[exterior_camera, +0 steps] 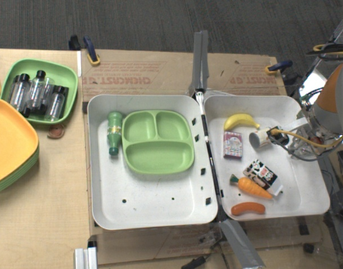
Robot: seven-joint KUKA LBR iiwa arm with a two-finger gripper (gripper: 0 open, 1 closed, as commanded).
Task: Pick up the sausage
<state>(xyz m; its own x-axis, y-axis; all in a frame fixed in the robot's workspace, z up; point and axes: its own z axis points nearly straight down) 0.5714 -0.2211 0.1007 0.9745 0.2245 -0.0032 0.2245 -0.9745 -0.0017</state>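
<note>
- sausage [248, 208] lies in the right bin [311, 200], near the front edge, orange-red, lengthwise left to right, nothing touching it.
- carrot [254, 187] sits just behind the sausage, tilted, green top pointing left; black-and-white patterned packet [263, 174] lies against its back side.
- banana [240, 120] at the back of the right bin; small pink box [233, 145] just in front of it.
- gripper [260, 139] reaches in from the right, low over the right bin, tip at a pale cylindrical piece right of the pink box; well apart from the sausage; cannot tell how it is set.
- arm [334, 94] at the right edge, orange band visible, cables around the wrist.
- left bin [104, 200] holds a green divided plate [158, 142] and a green bottle [114, 132] lying just left of the plate.
- outside the bins, far left: green tray [68, 77] with dark-capped vials [37, 94], stack of orange plates [12, 147].
- clamps along the back edge of the cardboard.
</note>
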